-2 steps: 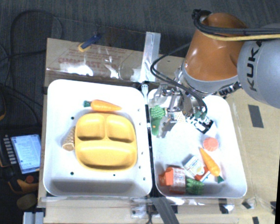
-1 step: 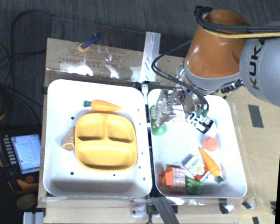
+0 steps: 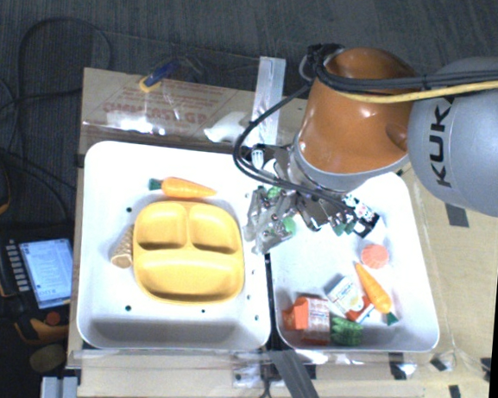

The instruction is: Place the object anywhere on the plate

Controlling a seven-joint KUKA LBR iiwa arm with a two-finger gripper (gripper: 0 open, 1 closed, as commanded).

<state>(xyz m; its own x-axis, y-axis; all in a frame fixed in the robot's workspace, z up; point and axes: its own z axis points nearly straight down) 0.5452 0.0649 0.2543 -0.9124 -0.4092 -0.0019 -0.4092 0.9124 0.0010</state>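
A yellow divided plate lies in the left bin. A toy carrot lies just beyond the plate's far edge, and a tan cone rests against its left side. My gripper hangs over the divider between the two bins, just off the plate's upper right corner. A small green piece shows right beside the gripper; whether it is held is unclear. The orange wrist band hides much of the gripper from above.
The right bin holds a second carrot, a red round piece, a small white box, an orange carton and a green item. Cables loop by the wrist. A clear bag lies behind the bins.
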